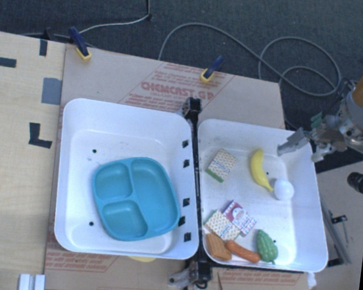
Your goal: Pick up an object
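The right bin (305, 210) holds several small items. A yellow banana (261, 169) lies beside a white ball (284, 190). A tan and green box (221, 165) sits near the divider. At the front lie a colourful packet (239, 216), a checked cracker (222, 226), an orange carrot (242, 251), a brown piece (218, 247) and a green bumpy vegetable (266, 246). My gripper (304, 148) hangs over the bin's back right rim, above and right of the banana. It is open, with nothing between its fingers (291, 143).
The left bin (84, 128) holds a blue divided plate (136, 198). A black divider (191, 175) runs between the bins. Cables (272, 60) trail over the dark floor behind. Yellow and blue clamps (211, 69) pin the cardboard sheet under the bins.
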Robot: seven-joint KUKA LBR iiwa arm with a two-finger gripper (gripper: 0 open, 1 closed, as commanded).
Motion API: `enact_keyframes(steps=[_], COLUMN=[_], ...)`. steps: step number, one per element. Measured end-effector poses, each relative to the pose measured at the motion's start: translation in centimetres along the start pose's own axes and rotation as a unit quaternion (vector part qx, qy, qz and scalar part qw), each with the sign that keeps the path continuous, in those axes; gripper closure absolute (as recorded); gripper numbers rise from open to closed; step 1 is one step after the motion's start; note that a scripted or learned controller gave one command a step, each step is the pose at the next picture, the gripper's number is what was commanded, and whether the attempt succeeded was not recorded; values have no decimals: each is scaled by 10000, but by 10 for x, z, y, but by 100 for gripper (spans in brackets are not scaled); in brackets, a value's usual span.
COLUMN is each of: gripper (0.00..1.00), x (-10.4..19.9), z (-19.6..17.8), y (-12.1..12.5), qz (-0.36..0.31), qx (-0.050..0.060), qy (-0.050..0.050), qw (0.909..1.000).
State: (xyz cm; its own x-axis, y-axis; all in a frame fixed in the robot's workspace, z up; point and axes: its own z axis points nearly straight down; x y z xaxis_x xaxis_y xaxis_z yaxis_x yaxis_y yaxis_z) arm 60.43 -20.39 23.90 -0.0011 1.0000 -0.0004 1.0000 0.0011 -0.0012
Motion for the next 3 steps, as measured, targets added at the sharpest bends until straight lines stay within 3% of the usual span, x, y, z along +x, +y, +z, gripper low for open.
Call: enact_keyframes(steps=[1, 2, 3], gripper=[0, 0, 0], x=[15, 36, 46], z=[78, 152, 153], y=[52, 65, 61], qz=[-2, -7, -1], qx=[16, -19, -21], qy=[4, -7, -14], qw=[10000, 10000, 10000])
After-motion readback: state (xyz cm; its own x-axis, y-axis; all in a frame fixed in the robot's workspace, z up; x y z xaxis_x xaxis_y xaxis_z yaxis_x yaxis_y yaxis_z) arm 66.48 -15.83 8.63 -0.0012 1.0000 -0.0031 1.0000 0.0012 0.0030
